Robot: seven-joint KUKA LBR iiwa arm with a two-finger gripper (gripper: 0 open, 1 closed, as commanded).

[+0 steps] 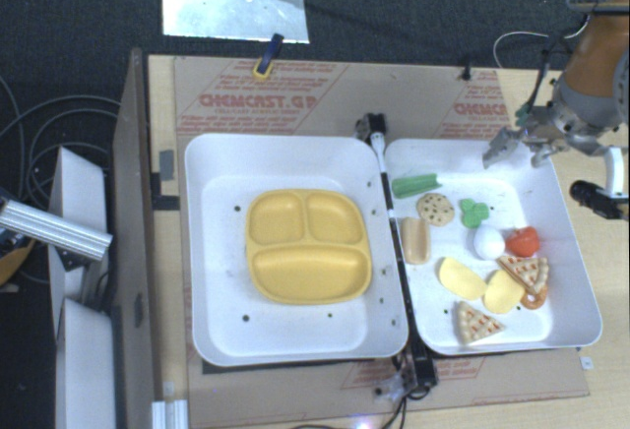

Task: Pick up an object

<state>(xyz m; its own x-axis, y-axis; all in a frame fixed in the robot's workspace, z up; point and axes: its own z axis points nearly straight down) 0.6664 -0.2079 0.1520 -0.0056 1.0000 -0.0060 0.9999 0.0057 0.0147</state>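
Now, start at the left: your left bin carries a yellow divided plate, nothing there worth a grab. Cross the divider into the right bin and you've got the toy food: a green bean pod lying roughly left-to-right along the upper edge, a cookie just below it, a hot dog bun with its long axis running top to bottom, then a white egg touching a red tomato, and pizza slices lower down. Far right, the gripper hangs over the bin's upper right corner, fingers spread apart, nothing between them. So everything lies down and to the left of those fingers. I'd judge the small green piece the nearest candidate.
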